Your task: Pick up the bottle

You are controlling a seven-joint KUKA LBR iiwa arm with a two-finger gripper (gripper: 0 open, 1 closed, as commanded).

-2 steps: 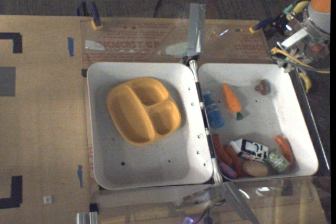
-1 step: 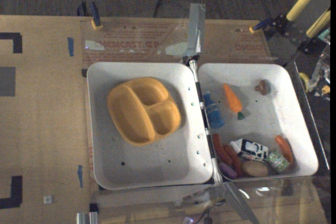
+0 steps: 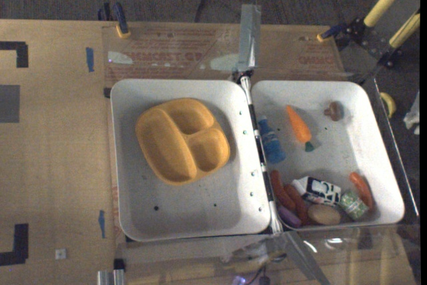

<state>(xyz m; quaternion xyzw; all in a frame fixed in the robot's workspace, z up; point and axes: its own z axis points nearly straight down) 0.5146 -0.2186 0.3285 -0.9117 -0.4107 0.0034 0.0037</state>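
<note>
although it lies flat, the blue bottle [image 3: 271, 141] is easy to pick out in the right bin [image 3: 373, 117], pressed up close to that bin's left wall. its long axis runs roughly from the far side toward the near side, leaning a little to the right as it comes nearer, and the narrower cap end points toward the far edge.

just beside it to the right sits a toy carrot [image 3: 299, 126], orange with a green tip at its near end, lying at much the same slant but apart from the bottle. farther off, near the far right corner, is a small brownish lump [image 3: 333, 110]. nearer, a cluster crowds the near edge: a pair of red sausages [image 3: 283, 193], a purple piece [image 3: 289, 215], a small milk carton [image 3: 320, 190], a round brown piece [image 3: 324, 214], a green can [image 3: 353, 205] and an orange-red piece [image 3: 361, 187]. the sausages start just below the bottle's near end.

the left bin [image 3: 200, 210] holds a yellow divided plate [image 3: 182, 139], set toward its far left.

as for the gripper, i cannot tell how it stands.
</note>
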